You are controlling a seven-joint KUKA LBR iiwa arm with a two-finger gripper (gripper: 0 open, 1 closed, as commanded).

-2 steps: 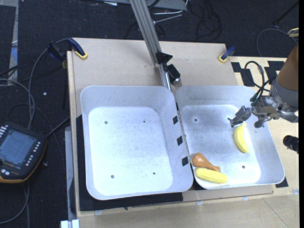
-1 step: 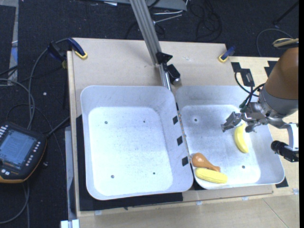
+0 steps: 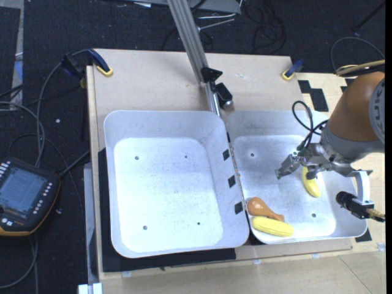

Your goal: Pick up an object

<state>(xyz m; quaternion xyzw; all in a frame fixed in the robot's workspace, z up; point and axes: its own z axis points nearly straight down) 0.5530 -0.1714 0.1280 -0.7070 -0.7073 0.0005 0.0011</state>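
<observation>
Bins sat side by side on the bench (image 3: 257, 66): the shallow white left bin (image 3: 122, 127) and the shallow white right bin (image 3: 269, 141). At the right bin's near edge lay an orange drumstick-shaped toy (image 3: 263, 207) touching a yellow corn-like toy (image 3: 273, 227), both lying roughly left-right. Further right, a small yellow banana-shaped piece (image 3: 312, 185) lay just beside the gripper (image 3: 304, 166), its long axis running toward the bin's near edge. No readable writing showed.

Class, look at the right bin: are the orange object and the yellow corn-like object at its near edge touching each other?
Touching. The camera view shows the orange object resting against the top of the yellow object, with no bin floor between them.
</observation>
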